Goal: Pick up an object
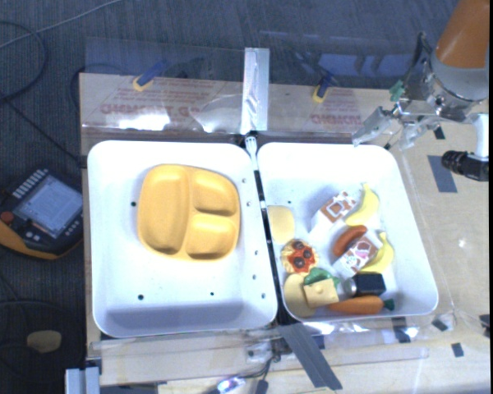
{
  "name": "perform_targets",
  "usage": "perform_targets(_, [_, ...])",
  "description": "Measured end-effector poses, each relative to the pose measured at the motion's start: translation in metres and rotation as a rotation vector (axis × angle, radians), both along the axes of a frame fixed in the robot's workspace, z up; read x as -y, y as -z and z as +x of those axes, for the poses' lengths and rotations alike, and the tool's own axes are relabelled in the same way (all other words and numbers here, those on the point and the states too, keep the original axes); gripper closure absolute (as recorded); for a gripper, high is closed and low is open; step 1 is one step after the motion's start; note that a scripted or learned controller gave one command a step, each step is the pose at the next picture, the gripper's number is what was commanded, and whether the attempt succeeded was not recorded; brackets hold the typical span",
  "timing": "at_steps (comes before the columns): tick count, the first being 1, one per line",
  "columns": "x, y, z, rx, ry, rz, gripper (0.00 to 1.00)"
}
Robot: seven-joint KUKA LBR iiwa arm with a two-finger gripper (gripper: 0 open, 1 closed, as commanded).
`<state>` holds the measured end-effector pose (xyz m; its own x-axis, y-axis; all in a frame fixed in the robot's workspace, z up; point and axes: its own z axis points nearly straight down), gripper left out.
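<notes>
The right bin (407,220) holds several toy foods. Among them are a banana (367,202), a red and white carton (336,208), a sausage (350,240), a pizza slice (299,257), a black block (368,284) and an orange carrot (357,306). My gripper (392,131) hangs above the bench just beyond the right bin's far right corner. It is open, with nothing between its fingers. It stands well clear of the toys.
In the left bin (115,286) lies a yellow compartment tray (187,210). A metal divider post (255,89) stands behind the gap between the bins. A handheld pendant (41,212) rests on the floor at the left.
</notes>
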<state>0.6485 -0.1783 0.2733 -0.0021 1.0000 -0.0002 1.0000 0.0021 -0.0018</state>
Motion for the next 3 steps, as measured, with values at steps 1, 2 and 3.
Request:
perform_targets(1, [-0.029,0.179,-0.019,0.002,-0.123,0.0,0.0])
perform_targets(2, [-0.029,0.183,-0.06,0.015,-0.232,-0.006,0.0])
perform_targets(3, [-0.03,0.172,-0.058,0.021,-0.231,-0.003,1.0])
